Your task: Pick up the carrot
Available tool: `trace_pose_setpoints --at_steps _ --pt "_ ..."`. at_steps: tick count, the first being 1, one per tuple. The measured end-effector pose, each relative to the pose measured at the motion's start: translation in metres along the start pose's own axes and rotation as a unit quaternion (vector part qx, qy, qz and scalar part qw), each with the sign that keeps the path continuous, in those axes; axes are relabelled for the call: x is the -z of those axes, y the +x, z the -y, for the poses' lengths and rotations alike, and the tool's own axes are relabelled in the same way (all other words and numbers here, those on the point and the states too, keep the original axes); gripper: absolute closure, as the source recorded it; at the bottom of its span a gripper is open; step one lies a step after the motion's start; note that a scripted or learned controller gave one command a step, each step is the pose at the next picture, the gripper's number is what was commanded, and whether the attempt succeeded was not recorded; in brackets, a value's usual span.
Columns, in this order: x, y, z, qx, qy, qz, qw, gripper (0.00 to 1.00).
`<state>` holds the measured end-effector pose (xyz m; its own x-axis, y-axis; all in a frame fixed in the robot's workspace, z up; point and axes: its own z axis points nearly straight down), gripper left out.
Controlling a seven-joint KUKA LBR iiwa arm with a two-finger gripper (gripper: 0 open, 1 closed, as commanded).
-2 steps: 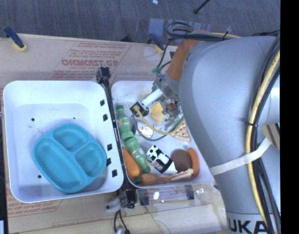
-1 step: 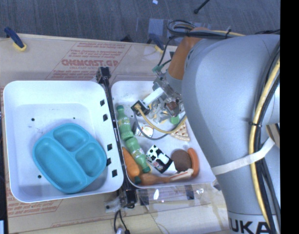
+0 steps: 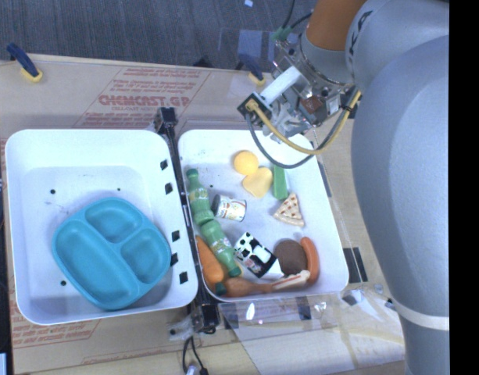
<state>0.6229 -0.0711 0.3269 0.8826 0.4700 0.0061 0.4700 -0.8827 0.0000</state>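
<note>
The carrot [image 3: 209, 262] is a short orange piece lying along the left wall of the right bin [image 3: 327, 201], near its front corner. A green bottle [image 3: 205, 213] lies just behind it and a brown drumstick [image 3: 251, 286] just in front. My gripper [image 3: 288, 112] hangs above the bin's back rim, well away from the carrot, with yellow cables looping beneath it. Nothing shows held in it.
The right bin also holds two yellow pieces [image 3: 253, 174], a green pickle [image 3: 280, 183], a pizza slice [image 3: 289, 209], a small can [image 3: 232, 208], a cow-patterned toy [image 3: 254, 254], a brown round piece [image 3: 288, 251] and a sausage [image 3: 310, 258]. A blue divided plate [image 3: 110, 250] lies in the left bin [image 3: 36, 162].
</note>
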Motion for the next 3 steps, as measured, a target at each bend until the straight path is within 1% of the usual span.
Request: trace_pose_setpoints --at_steps 1,2,3 --pt "-0.008 -0.002 0.001 -0.001 0.004 0.006 1.0000 0.00" --pt "-0.116 -0.015 -0.048 -0.096 0.006 0.012 0.9953 0.00" --pt "-0.239 -0.025 -0.060 -0.082 0.005 0.009 0.9966 0.00"
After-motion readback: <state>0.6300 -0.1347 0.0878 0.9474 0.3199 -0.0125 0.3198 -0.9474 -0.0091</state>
